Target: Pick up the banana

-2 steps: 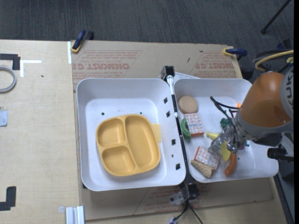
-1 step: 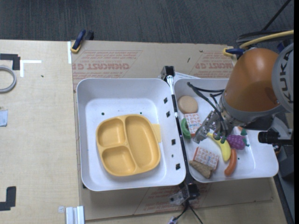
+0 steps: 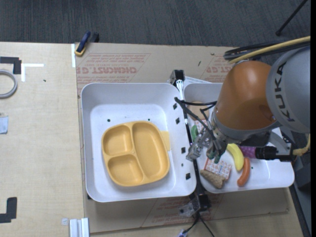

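Observation:
A small yellow banana [image 3: 236, 156] lies in the right bin [image 3: 269, 177], close against the underside of the arm's wrist. My gripper [image 3: 205, 151] hangs low over the left part of that bin, just left of the banana, with its two fingers apart and nothing between them. The left fingertip [image 3: 194, 151] is near the wall between the bins. The orange band and grey wrist hide the middle and back of the right bin.
The left bin [image 3: 94, 132] holds a yellow divided plate [image 3: 136, 153]. Around the banana lie a red sausage [image 3: 243, 173], a purple item [image 3: 249, 152], a printed snack pack [image 3: 218, 169], a brown bread piece [image 3: 211, 180] and something green [image 3: 195, 131].

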{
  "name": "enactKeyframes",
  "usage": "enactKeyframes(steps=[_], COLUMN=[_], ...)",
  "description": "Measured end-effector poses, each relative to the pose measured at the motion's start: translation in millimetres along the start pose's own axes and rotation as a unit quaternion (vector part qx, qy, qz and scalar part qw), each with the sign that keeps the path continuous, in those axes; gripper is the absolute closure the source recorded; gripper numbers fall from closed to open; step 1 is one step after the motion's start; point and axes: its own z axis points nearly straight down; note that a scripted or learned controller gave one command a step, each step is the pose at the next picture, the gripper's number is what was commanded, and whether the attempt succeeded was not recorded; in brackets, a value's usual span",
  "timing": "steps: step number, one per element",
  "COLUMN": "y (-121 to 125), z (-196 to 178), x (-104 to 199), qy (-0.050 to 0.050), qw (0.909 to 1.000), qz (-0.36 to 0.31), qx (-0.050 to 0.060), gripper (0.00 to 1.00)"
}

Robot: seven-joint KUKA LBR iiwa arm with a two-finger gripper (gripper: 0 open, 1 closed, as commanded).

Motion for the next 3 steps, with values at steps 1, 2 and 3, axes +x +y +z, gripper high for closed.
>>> enactKeyframes(steps=[1, 2, 3], y=[0, -45, -72], z=[0, 0, 61], x=[0, -31, -121], qy=[0.000, -0.001, -0.001], qw=[1.0000, 0.9989, 0.9967], qz=[0.000, -0.047, 0.081], qx=[0.000, 0.000, 0.000], gripper=[0.00, 0.00, 0.00])
